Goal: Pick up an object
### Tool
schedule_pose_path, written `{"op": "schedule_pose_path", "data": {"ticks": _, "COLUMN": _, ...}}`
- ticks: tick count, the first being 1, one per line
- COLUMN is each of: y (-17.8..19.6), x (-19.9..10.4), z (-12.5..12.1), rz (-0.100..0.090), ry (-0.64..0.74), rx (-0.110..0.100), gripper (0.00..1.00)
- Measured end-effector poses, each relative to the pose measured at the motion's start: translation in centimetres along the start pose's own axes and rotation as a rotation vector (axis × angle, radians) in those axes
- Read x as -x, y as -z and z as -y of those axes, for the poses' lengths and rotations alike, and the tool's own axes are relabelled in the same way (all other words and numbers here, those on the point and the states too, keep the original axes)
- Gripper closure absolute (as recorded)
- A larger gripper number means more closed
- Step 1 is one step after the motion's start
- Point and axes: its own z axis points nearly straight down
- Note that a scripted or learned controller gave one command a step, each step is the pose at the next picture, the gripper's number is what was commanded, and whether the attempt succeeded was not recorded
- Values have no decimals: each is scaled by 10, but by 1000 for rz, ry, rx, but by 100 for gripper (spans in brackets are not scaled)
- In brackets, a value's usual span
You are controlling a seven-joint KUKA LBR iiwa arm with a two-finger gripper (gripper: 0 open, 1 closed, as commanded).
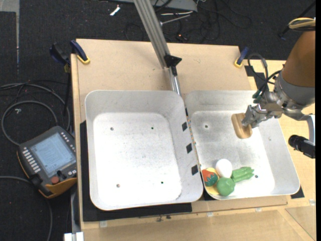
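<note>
At the near edge of the bench the two white bins sit side by side. The left bin comes first on that side; past the bench's left edge a teach pendant lies on the dark floor among cables.

Moving right, the right bin holds a small heap in its near left corner, all touching or overlapping: a red and yellow piece against the bin wall, a white egg-shaped object just behind it, a round green object at the near side, and a green leafy toy stretching off to the right.

Farther back in the same bin lies a tan wooden block, apart from the heap and on bare floor. The gripper hangs right at the block's far right end, with the grey arm and its orange band coming in from the right. The gripper body covers the fingertips, so I cannot tell how the tool stands or whether anything is caught in it; the block looks to be resting on the bin floor.

My reading is that the descent onto the block is the step in hand and no lift has begun. The next move calls for the tool to settle squarely over the block's narrow width, take it firmly, then rise straight up. A contact this close to the end could tip the block or let it slip free.
</note>
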Motion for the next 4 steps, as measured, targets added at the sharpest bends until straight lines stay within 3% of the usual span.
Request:
{"op": "schedule_pose_path", "data": {"ticks": 1, "y": -6, "x": -45, "z": 16, "rz": 0, "ry": -1, "rx": -3, "gripper": 100}}
{"op": "schedule_pose_path", "data": {"ticks": 4, "y": -16, "x": -186, "z": 35, "rz": 0, "ry": -1, "rx": -2, "gripper": 100}}
